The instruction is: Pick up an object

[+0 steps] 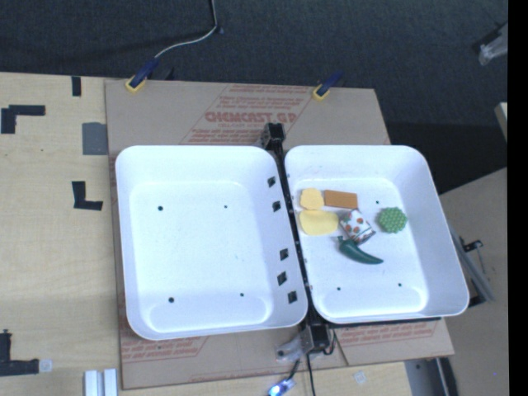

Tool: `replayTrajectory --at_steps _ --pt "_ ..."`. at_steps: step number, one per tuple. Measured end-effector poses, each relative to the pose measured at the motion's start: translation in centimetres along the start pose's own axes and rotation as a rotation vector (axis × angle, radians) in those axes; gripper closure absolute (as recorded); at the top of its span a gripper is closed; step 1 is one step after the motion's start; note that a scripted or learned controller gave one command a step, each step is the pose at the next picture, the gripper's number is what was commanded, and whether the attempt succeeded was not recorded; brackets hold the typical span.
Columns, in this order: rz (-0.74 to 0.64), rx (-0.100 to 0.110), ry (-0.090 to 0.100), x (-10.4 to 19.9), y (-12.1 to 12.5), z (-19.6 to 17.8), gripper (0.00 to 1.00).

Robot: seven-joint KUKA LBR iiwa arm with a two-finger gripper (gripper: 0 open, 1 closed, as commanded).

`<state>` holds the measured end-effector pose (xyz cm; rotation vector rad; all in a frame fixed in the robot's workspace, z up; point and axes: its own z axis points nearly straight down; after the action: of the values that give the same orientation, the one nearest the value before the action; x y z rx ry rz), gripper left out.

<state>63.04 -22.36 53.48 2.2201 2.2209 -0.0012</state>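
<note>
Two white bins side by side on a cardboard sheet [247, 114] with red print, sheet lies on the table [49, 246]; left bin [198, 254] shows just bare white floor with a few small dark dots, right bin [375, 295] has all the task objects, bunched in its upper-middle part nearer the shared wall than the far right rim; yellow round piece [310, 199] sits closest to the divider, touching an orange-brown block [341, 199] lying flat on its right; pale yellow piece [318, 223] just below the round one, looks to touch it; small white and red item [356, 225] just right of the pale yellow piece, too small to tell what it is; dark green pepper-shaped thing [360, 252] lies on its side just below the white and red item, tip pointing right, contact between them likely but can't confirm; green knobbly ball [392, 219] stands a bit apart to the right of the group, not touching anything; row of black clips [285, 254] runs down the seam between the bins; blue and yellow clamps at the sheet's top edge, one left [140, 76], one right [327, 85]; thin cable [211, 11] trails over the dark floor at the top; black tape marks [82, 198] on the table left of the bins; claw state: cannot tell, apart or together
</note>
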Motion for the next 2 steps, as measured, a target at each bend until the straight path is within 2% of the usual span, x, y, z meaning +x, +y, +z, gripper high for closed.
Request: replayTrajectory --at_steps 1,2 --pt "-0.005 0.016 0.007 6.0 -0.3 14.3 0.00" --pt "-0.003 0.000 0.001 5.7 -0.2 12.3 1.00"
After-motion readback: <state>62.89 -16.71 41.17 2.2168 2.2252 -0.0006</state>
